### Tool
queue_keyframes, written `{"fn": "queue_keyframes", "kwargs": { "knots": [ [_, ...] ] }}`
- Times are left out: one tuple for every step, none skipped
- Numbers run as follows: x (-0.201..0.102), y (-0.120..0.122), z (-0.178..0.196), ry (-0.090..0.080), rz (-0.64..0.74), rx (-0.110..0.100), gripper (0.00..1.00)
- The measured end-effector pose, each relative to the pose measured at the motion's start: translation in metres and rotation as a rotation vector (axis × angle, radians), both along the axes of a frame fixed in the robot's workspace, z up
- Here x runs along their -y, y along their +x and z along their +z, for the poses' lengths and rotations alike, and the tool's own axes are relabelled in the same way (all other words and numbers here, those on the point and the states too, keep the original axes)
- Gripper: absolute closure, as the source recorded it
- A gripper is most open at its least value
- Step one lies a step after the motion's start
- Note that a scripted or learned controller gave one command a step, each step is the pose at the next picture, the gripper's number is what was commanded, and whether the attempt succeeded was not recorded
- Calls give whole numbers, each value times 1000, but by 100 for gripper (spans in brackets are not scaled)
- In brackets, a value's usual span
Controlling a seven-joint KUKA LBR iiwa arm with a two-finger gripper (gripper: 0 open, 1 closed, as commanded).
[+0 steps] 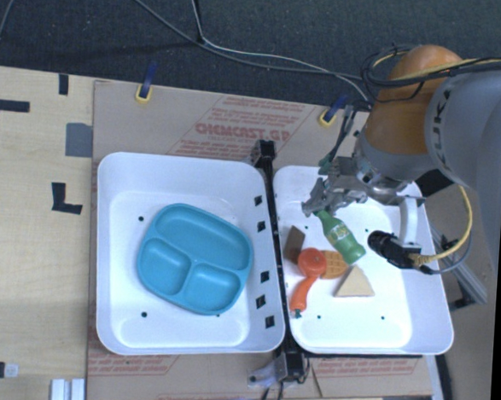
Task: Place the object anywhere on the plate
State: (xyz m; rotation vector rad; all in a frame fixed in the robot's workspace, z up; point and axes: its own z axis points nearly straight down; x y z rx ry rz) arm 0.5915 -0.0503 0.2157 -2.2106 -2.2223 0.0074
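Bench: pale wood top with black tape marks, cardboard sheet (238, 130) under both bins, yellow clamps at its far edge, dark carpet beyond with a cable across it. Left bin (120, 173) holds a blue three-compartment plate (195, 258). Right bin (422, 322) holds the clutter: green bottle (340, 234), white cap, tilted, lying under the gripper (329, 198). Fingers pinch the bottle's far end. Just near of it: orange scoop (307, 276), waffle piece (333, 264), tan wedge (355, 283), brown block (295, 239).
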Motion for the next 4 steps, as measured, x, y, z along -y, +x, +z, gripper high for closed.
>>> {"fn": "queue_keyframes", "kwargs": {
  "knots": [
    [-57, -14, -5, 0, 1, 1, 100],
    [-98, -30, 0, -1, 1, 1, 100],
    [-148, -53, -7, -2, 1, 0, 100],
    [-170, -81, 1, -2, 0, 0, 100]
  ]
}}
